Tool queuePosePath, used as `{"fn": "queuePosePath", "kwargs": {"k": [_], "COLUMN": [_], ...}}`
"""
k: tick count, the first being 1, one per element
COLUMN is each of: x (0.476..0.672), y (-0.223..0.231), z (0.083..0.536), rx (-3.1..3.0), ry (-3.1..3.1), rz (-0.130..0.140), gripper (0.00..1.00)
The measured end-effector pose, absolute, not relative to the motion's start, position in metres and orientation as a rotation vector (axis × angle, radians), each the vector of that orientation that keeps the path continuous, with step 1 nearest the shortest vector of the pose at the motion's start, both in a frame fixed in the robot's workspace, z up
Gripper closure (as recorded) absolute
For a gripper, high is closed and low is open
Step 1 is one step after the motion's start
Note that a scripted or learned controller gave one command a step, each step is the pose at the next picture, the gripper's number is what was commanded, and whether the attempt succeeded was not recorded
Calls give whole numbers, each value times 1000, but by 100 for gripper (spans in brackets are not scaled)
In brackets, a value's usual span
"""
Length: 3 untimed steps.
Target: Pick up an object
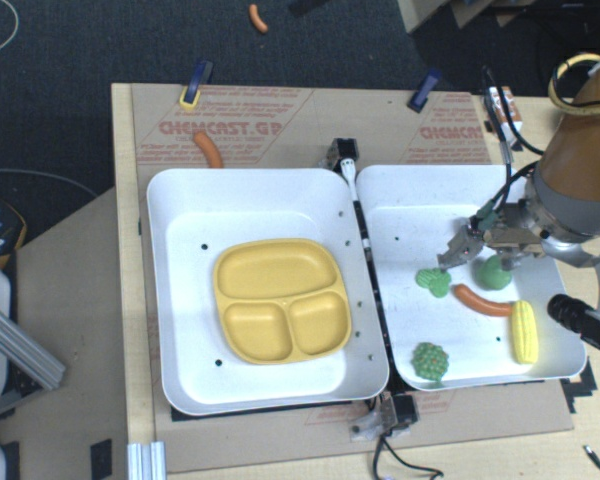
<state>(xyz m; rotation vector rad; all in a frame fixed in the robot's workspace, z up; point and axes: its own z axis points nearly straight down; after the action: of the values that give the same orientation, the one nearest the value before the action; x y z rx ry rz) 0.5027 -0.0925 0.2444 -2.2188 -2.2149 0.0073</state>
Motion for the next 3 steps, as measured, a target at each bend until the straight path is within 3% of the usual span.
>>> {"fn": "queuePosePath", "kwargs": {"k": [1, 3], "x": [504, 498], "y": [-93, -92], "z": [248, 122], "rx": [-2222, -2217], "ry": [-2222, -2214], "rz": [-1, 8], "gripper": [0, 0]}}
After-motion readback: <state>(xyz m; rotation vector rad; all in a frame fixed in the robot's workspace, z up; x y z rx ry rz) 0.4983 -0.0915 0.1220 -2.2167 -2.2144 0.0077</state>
